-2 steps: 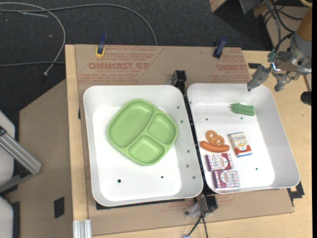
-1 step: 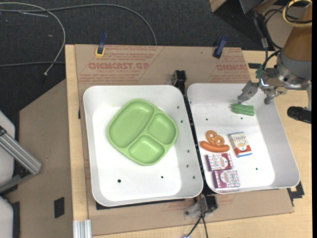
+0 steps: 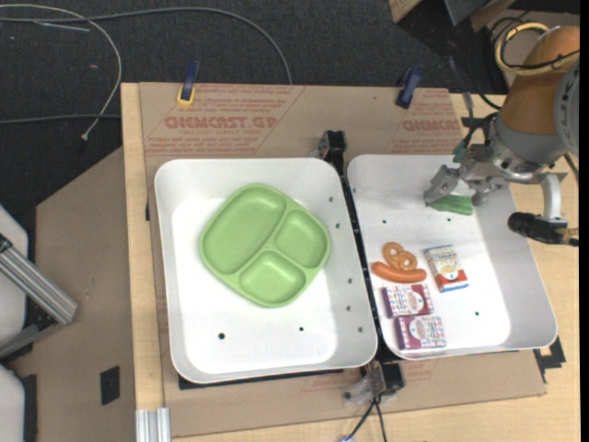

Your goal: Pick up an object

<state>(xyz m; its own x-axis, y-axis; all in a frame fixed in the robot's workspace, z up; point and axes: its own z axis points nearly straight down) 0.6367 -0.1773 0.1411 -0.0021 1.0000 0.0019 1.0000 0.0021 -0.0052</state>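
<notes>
Tool (image 3: 450, 191) hangs over the right bin (image 3: 515, 330), just above a green object (image 3: 454, 206). I cannot tell its state; nothing appears lifted yet.

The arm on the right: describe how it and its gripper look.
The arm is a rounded body with a broad orange band above a grey wrist section. A pale looped cable sits at its top. The gripper is grey metal with two short fingers. A black fitting juts from a light bracket at its side.
</notes>
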